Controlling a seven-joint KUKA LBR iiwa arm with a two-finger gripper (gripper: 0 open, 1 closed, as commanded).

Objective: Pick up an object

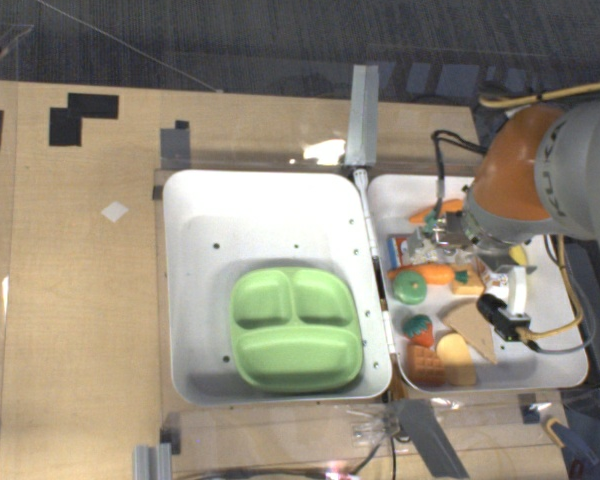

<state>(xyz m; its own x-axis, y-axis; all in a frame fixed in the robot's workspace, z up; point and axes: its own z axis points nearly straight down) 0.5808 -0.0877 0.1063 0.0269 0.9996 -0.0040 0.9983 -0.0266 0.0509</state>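
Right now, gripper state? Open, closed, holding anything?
Gripper: cannot be told. It sits low over the toy pile in the right bin, by the orange carrot.

Both bins are white: the left bin carries a light green divided tray, and the right bin holds an orange carrot, a green round toy, a pale yellow lump and a tan wedge. The bench is pale wood with black squares. The arm is grey with an orange band.
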